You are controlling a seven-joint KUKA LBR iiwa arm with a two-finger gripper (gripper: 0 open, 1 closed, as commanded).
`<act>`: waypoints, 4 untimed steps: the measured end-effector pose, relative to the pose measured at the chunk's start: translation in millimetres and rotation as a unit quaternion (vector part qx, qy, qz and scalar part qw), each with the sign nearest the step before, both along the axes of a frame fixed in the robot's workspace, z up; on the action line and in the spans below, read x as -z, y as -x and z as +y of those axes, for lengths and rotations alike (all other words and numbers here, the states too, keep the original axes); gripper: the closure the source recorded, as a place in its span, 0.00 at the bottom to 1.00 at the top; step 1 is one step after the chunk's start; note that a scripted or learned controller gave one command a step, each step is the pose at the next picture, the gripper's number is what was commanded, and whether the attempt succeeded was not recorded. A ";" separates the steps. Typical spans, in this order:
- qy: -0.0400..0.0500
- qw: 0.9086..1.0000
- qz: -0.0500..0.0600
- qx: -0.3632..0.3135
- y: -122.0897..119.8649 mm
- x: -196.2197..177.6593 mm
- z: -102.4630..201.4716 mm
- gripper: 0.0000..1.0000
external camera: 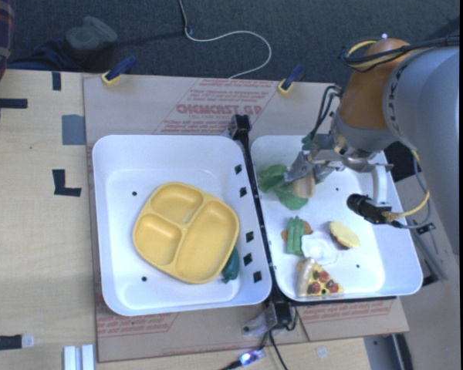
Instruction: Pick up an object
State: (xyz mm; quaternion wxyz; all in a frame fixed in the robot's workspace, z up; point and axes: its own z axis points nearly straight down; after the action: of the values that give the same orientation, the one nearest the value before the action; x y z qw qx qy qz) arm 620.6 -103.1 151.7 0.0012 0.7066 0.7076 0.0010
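Note:
My gripper (307, 169) hangs low over the far left part of the right bin (393, 272). Right under its tip sits a small tan toy food piece (302, 186), touching a green lettuce-like toy (280, 182). Whether the tan piece is gripped is not visible. Nearer the front lie a green ribbed toy (295, 236), a white piece (319, 247), a tan bread-like toy (344, 235) and a pizza slice (316, 280).
The left bin (116, 168) holds a yellow divided plate (187, 231) with a small teal object (231, 267) at its right edge. A black divider (251, 199) runs between the bins. The arm's grey and orange body (386, 91) looms over the right bin's far right.

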 end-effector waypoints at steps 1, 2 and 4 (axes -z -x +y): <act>0.000 1.000 0.000 0.000 -7.4 -60.9 2.5 1.00; 0.000 1.000 0.001 0.000 -7.7 -73.2 3.1 1.00; 0.000 1.000 0.003 -0.002 -23.2 -73.1 94.3 1.00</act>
State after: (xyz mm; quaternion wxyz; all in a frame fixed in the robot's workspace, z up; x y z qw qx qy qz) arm 643.8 -8.8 224.8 -0.0013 0.7053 0.7089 -0.0008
